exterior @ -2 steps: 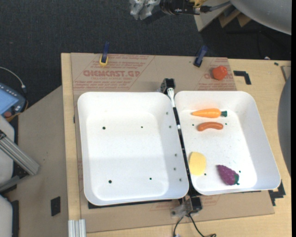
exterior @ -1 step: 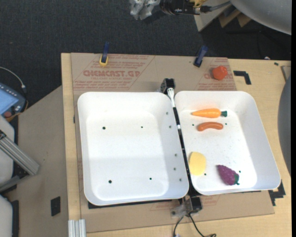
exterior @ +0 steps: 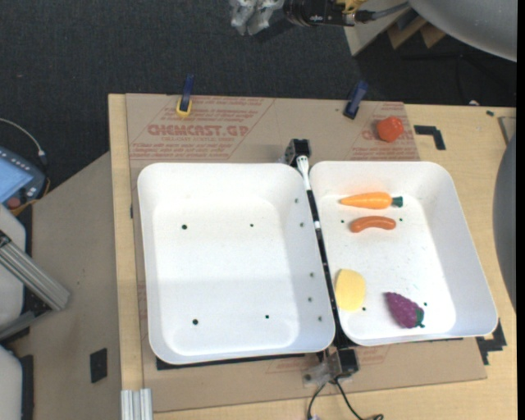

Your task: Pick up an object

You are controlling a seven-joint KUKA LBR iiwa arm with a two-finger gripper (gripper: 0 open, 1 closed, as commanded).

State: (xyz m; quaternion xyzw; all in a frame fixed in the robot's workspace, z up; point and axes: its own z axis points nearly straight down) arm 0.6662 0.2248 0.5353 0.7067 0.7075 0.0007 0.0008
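Note:
The right bin (exterior: 447, 246) holds an orange carrot (exterior: 369, 199) with a green tip, a brown-orange sausage (exterior: 373, 224) just below it, a pale yellow fruit (exterior: 350, 289) by the inner wall, and a purple bunch of grapes (exterior: 404, 310) near the front. My gripper (exterior: 251, 15) hangs high at the top edge of the view, beyond the far side of the bench and well away from both bins. It looks blurred, with nothing visible in it.
The left bin (exterior: 164, 246) lies beside the right one. A red toy pepper (exterior: 390, 129) rests on the cardboard base behind the right bin. Blue clamps (exterior: 187, 97) (exterior: 356, 99) grip the board's far edge. The grey arm (exterior: 472, 25) crosses the top right corner.

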